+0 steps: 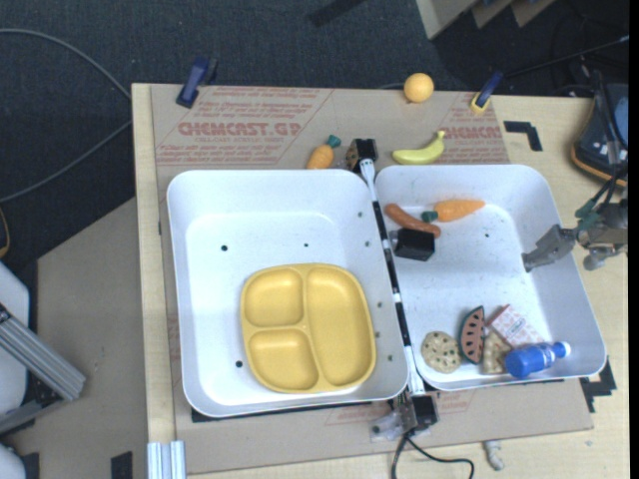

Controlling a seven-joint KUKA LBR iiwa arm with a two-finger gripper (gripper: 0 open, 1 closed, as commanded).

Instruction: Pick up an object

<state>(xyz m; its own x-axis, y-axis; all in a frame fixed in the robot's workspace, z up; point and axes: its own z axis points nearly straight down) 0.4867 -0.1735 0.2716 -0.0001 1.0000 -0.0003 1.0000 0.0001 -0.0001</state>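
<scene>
My gripper [572, 250] hangs over the right rim of the right bin [559, 203], its fingers spread open with nothing between them. The right bin holds an orange carrot [457, 209], a reddish sausage [411, 219] and a black block [413, 244] near its back left. At its front lie a cookie [439, 350], a watermelon slice [471, 334], a pink packet [511, 324] and a blue bottle [534, 358]. The bottle lies well below the gripper in this view. The carrot lies to the gripper's left.
The left bin [200, 218] carries a yellow divided plate [307, 325]. Behind the bins on the board lie a toy banana [419, 151], an orange ball [419, 88] and a small orange toy [321, 156]. Blue clamps [195, 82] grip the board's back edge.
</scene>
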